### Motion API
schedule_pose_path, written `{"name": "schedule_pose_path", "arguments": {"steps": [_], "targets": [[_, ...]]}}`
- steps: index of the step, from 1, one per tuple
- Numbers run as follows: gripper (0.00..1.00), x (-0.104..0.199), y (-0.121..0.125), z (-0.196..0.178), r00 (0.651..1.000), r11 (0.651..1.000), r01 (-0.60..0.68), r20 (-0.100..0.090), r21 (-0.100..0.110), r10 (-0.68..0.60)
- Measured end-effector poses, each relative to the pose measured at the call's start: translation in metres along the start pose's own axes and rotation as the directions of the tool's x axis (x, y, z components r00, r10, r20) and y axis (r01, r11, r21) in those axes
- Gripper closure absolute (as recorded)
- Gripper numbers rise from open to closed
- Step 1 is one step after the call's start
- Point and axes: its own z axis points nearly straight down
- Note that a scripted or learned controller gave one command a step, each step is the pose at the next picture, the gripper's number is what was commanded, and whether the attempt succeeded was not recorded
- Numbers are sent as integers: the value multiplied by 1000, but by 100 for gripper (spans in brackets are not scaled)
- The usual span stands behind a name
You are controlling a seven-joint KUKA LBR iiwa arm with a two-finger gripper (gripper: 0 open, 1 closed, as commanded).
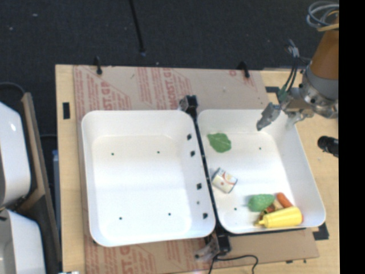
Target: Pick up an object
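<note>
The right bin (296, 158) holds several small objects. A green leafy piece (219, 142) lies near its upper left. A small white carton (223, 181) rests by the divider at mid height. At the lower right a second green piece (260, 202), an orange carrot-like piece (283, 199) and a yellow bottle (281, 217) sit close together. My gripper (268, 117) hangs over the bin's far right corner, well above and to the right of the upper green piece, with nothing seen between its fingers.
The left bin (91, 153) sits beside the right one, split off by a black clipped divider (199, 164). Both rest on a cardboard sheet (142, 87). White equipment (14, 164) stands at the far left; the arm's orange band (326, 59) is at upper right.
</note>
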Motion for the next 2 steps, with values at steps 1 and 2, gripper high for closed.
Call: {"name": "schedule_pose_path", "arguments": {"steps": [1,2], "targets": [[0,24,29,75,1000,1000,2,-1,6,-2],[0,68,75,149,1000,1000,2,-2,7,-2]]}}
